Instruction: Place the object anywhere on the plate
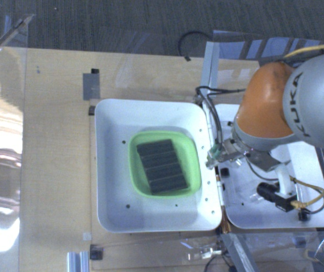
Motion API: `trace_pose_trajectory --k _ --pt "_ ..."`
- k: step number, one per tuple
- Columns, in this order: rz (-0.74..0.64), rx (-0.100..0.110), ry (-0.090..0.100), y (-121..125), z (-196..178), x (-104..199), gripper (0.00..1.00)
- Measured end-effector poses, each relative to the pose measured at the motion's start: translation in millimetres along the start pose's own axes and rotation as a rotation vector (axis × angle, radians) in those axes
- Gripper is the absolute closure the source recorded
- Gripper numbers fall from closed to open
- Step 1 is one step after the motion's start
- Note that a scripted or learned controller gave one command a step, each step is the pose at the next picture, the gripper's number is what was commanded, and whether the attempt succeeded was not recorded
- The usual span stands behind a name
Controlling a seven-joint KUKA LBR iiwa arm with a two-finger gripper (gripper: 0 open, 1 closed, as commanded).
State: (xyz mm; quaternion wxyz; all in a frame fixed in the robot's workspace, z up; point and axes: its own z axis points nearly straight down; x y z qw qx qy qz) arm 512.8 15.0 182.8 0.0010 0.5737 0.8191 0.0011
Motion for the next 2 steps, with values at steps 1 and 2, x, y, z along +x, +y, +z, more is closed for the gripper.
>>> trace_pose_trajectory --k 1,2 --pt "0.001 0.0 0.0 -0.1 0.0 -0.4 0.0" --pt "0.055 0.001 -0.001 10.6 0.3 -66.8 0.0"
